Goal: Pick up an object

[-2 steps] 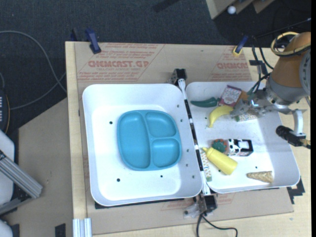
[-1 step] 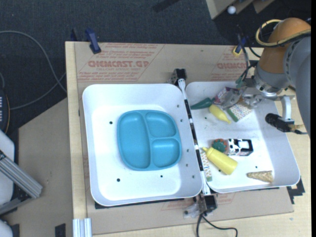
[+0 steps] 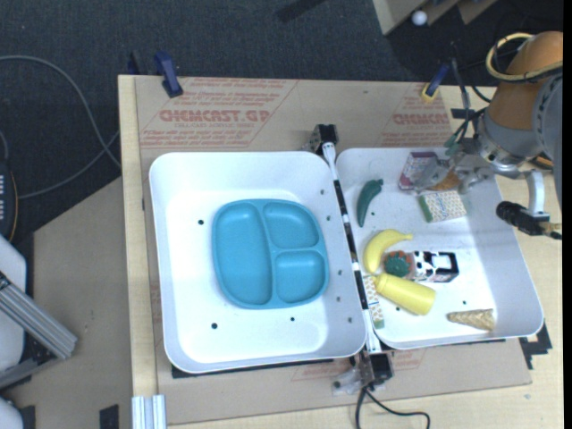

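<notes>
Fingers of the gripper (image 3: pixel 444 170), lowered at the upper right of the frame, cannot be judged open or closed. A small pinkish packet (image 3: pixel 416 171) and a patterned green pad (image 3: pixel 443 206) are seen just beside it in the right bin (image 3: pixel 509 266). Both are judged light, flat and soft, best pinched across an edge.

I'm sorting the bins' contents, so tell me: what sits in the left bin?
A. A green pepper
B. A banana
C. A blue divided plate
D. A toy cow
C. The blue divided plate lies in the middle of the left bin, while the banana and the other small items lie in the right bin.
</notes>
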`<act>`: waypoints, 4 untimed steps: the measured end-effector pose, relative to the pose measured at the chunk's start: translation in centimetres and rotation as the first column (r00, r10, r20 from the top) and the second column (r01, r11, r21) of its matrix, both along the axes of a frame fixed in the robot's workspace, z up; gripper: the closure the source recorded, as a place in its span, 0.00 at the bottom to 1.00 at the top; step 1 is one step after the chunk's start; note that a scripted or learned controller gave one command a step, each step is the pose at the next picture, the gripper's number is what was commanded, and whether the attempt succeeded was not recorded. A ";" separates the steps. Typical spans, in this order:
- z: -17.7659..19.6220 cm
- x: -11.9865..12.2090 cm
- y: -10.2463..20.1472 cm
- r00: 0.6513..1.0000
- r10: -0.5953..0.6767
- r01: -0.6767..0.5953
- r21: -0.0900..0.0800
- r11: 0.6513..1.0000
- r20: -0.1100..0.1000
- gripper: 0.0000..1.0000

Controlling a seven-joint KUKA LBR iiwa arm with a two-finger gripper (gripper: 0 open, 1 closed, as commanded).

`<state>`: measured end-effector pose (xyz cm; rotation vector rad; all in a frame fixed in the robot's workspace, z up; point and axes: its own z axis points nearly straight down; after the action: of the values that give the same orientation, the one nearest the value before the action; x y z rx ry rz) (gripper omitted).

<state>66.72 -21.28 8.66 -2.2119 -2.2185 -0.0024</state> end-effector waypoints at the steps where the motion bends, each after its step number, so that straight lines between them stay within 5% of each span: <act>1: -0.2 -5.2 10.0 1.000 -0.001 0.001 -0.005 1.000 0.004 0.00; 2: -0.4 -0.8 11.2 0.999 -0.001 0.000 -0.010 1.000 -0.034 0.00; 3: -0.2 -8.5 11.0 1.000 -0.004 0.004 -0.007 1.000 0.005 0.00; 4: -0.2 -12.5 11.6 1.000 -0.004 0.004 -0.006 1.000 0.003 0.00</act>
<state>54.23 -9.73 8.43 -2.2207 -2.2195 0.0010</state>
